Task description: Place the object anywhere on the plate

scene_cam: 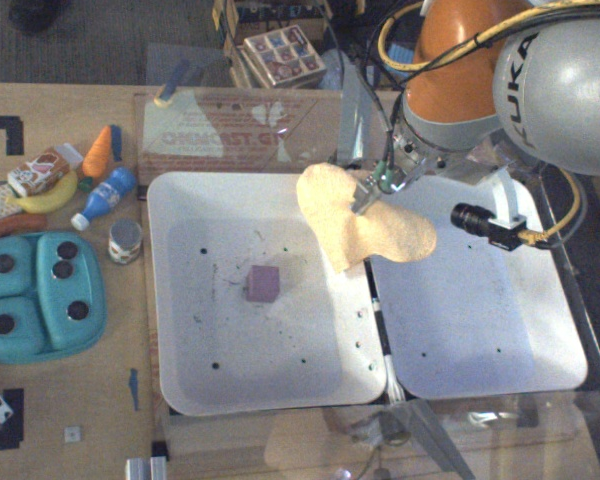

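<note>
Straddling the bins' edges: floppy cloth (355, 226).

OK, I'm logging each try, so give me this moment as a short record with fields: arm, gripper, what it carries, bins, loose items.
arm: reaches in from the right, over the seam between the bins
gripper: fingers pinch a pale yellow cloth
cloth: hangs across the seam, over both bins
left bin: holds a small purple block
right bin: cloth's edge over its upper left corner
plate: none that I can pick out
</note>
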Robot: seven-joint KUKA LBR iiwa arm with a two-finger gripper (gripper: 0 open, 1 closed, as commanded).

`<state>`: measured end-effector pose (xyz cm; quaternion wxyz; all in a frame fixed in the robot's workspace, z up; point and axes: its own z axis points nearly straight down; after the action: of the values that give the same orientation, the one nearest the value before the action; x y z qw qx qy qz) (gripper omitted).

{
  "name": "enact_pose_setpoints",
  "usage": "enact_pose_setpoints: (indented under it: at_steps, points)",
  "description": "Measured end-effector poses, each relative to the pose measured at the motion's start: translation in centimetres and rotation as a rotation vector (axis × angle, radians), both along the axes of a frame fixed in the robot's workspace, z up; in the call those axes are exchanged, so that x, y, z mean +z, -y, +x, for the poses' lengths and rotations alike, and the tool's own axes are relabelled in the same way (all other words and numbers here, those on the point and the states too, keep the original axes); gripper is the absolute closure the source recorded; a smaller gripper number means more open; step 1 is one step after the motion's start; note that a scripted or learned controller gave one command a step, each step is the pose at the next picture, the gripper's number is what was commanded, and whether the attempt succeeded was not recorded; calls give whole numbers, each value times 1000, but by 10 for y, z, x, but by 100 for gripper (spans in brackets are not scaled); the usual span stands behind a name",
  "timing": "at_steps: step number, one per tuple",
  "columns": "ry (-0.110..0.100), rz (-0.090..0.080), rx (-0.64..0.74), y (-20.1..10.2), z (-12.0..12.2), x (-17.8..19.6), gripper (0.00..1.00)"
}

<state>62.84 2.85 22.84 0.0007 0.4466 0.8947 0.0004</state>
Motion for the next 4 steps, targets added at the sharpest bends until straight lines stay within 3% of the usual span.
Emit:
enact_pose_setpoints:
  at_steps: [1, 2, 3, 4]
  points:
    - [-1, 0, 95, 56, -62, 33, 100]
    - [-1, 0, 36, -57, -33, -25, 100]
    - [-2, 0, 148, -8, -56, -44, 100]
    - [6, -2, 275, 74, -24, -25, 100]
